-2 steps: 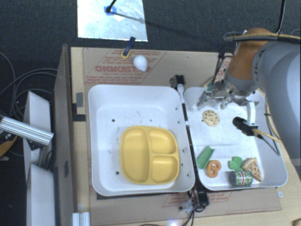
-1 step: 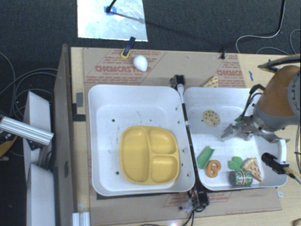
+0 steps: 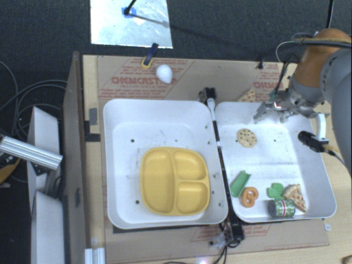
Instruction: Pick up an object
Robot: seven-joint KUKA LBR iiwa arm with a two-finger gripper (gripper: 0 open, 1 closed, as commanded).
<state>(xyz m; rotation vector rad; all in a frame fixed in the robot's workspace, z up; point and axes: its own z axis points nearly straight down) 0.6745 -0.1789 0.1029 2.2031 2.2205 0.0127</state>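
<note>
My gripper (image 3: 270,114) hovers over the far edge of the right bin (image 3: 275,161), open, with nothing between its fingers. Just below and left of it a round chocolate-chip cookie (image 3: 247,137) lies on the bin floor. Along the near side of that bin lie a green pod (image 3: 239,183), an orange pretzel (image 3: 249,196), a small green leafy piece (image 3: 275,191), a pizza slice (image 3: 296,197) and a toppled can (image 3: 281,208).
A yellow divided plate (image 3: 176,180) lies in the left bin (image 3: 126,122). Behind the bins, on the cardboard, rest a white ball (image 3: 164,73) and a yellow-and-blue marker (image 3: 148,56). A black rail (image 3: 215,131) separates the bins.
</note>
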